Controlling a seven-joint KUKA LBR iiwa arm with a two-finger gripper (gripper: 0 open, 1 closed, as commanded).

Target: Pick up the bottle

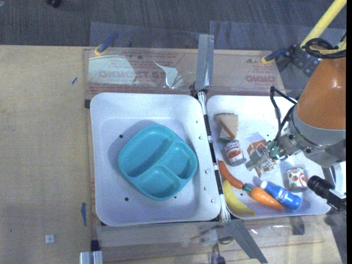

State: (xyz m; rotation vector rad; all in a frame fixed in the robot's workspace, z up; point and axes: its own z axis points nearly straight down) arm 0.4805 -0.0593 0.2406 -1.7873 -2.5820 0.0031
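The bottle (282,194) is blue with a white neck. It lies on its side near the front edge of the right bin (250,106), right beside an orange carrot (260,196). My gripper (259,159) hangs over the middle of the right bin, up and to the left of the bottle and apart from it. It sits over a small orange-and-white carton (257,147). The grey arm with its orange band (327,95) reaches in from the right.
The right bin also holds a sandwich wedge (227,125), a small can (234,152), a second can (296,178), a red chili (230,175) and a banana (235,199). A teal divided plate (158,161) lies in the left bin (104,147).
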